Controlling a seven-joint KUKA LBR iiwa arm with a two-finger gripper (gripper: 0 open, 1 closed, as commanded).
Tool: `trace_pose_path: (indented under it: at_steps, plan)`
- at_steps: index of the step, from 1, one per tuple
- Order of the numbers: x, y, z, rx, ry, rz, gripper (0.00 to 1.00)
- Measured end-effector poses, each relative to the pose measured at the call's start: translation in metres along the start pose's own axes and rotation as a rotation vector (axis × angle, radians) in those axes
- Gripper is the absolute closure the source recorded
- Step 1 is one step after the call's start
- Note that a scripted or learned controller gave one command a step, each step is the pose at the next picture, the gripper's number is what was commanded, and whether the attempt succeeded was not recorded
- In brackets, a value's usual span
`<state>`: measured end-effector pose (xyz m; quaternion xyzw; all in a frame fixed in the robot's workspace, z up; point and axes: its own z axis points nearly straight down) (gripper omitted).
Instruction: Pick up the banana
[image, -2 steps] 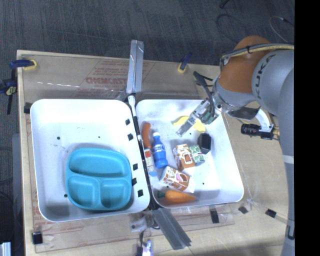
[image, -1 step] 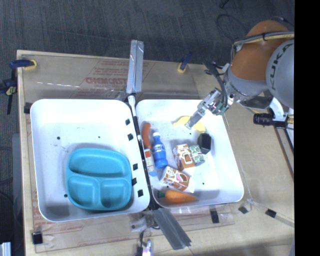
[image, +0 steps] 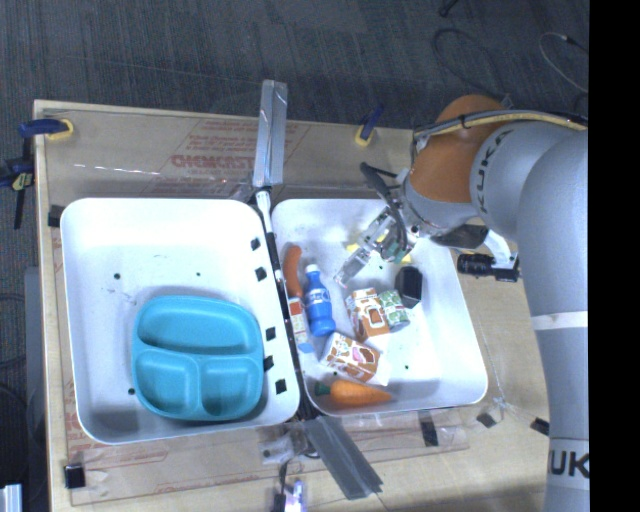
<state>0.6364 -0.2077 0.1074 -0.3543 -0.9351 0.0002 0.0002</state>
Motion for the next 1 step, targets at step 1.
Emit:
trace_pose_path:
  at_steps: [1]
  plan:
    - [0.0165, -0.0164, -0.1155, -0.001, -0.003, -0.051, 0.00]
